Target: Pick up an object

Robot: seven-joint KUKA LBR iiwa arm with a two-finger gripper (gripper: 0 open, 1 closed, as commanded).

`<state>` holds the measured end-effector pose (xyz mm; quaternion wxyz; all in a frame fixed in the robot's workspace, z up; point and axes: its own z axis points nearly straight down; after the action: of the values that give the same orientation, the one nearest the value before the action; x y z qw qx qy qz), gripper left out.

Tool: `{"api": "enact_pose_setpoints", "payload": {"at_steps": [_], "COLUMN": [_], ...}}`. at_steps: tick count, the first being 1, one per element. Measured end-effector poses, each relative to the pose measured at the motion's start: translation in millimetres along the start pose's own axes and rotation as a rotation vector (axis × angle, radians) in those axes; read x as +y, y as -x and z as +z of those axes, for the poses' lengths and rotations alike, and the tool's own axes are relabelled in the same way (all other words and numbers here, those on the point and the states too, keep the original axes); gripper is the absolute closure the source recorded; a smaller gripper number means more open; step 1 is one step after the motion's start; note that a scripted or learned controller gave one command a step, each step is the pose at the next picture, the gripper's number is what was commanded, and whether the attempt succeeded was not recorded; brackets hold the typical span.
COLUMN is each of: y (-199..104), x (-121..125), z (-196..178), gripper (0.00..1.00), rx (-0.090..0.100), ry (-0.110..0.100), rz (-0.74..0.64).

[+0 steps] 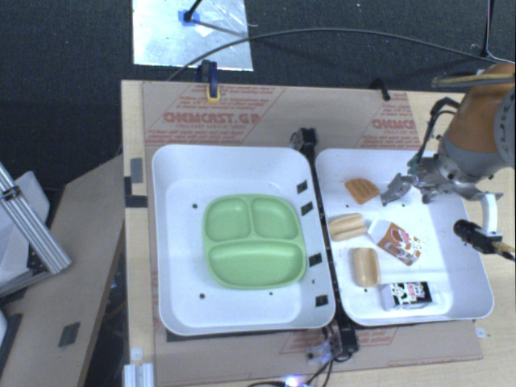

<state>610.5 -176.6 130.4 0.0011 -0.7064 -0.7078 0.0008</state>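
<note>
**Right bin: four food items and a carton, none yet lifted**

Near edge of the right bin (476,301): a black-and-white packet (407,294), flat and probably light. Beyond it, an upright bun (364,266) and a brown carton (400,243), the latter judged stiff and best taken across its narrow sides. Toward the bin's left wall, a hot-dog roll (347,226); farther back, a toast piece (362,190), likely hard plastic, smooth, prone to slipping. The gripper (401,189) is seen just beside the toast; its fingers appear slightly parted, with nothing between them. Left bin: a green divided plate (254,241).
</note>
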Motion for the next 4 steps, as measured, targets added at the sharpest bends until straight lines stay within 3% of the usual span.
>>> {"api": "enact_pose_setpoints", "payload": {"at_steps": [1, 2, 4], "y": [-1, 0, -1], "x": [0, 2, -1], "z": [48, 35, -74], "gripper": [0.0, 1.0, 1.0], "rx": [0.0, -0.002, -0.003], "ry": [0.001, 0.008, 0.01], "rz": [0.001, 0.001, -0.003]}}
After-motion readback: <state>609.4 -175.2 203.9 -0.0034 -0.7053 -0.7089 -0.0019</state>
